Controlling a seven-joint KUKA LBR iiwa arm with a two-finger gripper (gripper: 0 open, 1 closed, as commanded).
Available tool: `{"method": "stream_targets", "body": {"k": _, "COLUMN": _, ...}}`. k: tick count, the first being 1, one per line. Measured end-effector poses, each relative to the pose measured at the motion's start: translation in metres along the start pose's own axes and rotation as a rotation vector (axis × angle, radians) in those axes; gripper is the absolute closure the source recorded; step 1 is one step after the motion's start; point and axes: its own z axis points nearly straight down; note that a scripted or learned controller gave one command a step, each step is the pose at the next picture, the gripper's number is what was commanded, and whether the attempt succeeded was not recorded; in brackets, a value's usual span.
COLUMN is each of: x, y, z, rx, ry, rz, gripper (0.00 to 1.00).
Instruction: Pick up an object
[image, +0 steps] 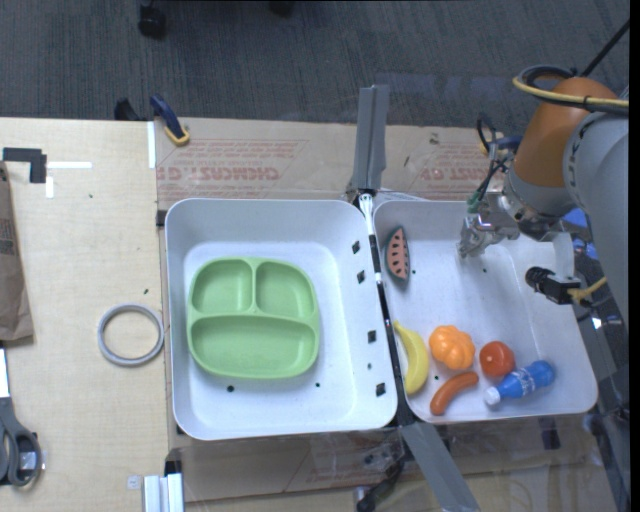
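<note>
- Camera view, nearest edge of right bin (560, 405): blue bottle (522, 383), tomato (496, 357), sausage (454, 391), orange pepper (452, 346) and banana (412, 358) clustered close together along the front wall; probably crowded for a clean grasp.
- Watermelon slice (398, 252) alone near the divider, well apart from the cluster; likely the easiest candidate.
- Left bin (190, 400) holding green divided plate (255, 318), flat, roughly centred.
- Grey ring (131, 333) on the tabletop (80, 250), outside both bins.
- Arm entering from right, wrist bent down over the right bin's back corner; gripper (475, 240) low over bare bin floor, nothing visible in it, opening width not discernible.
- Judged: no object picked yet.
</note>
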Motion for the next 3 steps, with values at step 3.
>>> {"method": "stream_targets", "body": {"k": 3, "x": 0.031, "y": -0.006, "z": 0.000, "rx": 0.001, "ry": 0.001, "rz": -0.003, "gripper": 0.00}}
